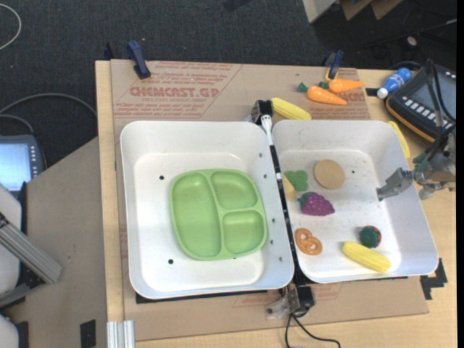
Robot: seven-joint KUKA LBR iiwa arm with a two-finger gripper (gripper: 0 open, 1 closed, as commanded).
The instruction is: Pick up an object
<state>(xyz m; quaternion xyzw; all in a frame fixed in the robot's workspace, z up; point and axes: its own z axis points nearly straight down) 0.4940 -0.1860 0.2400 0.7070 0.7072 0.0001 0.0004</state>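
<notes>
**Camera view: gripper at the right bin's edge, nothing held**

The camera view looked down at a slant on two shallow white bins set side by side on a sheet of brown board. The gripper reached in from the right and sat over the right wall of the right bin. Whether its fingers stood open or closed could not be told, and nothing was seen between them.

The right bin held the toys to choose from: a tan disc toward the far side, a green leafy piece and purple grapes to its left, a pretzel at the near left, a dark green ball and a yellow corn cob nearest the gripper's side.

The likely risks: the ball could roll away from a closing grip; the disc and pretzel lay flat and might slip under the fingers; the corn lay close to the near wall, where a finger could strike the rim.

The left bin held a green divided plate. Beyond the bins, on the board, lay another corn cob and toy carrots. Blue clamps gripped the board's far edge. Dark carpet lay behind.
</notes>
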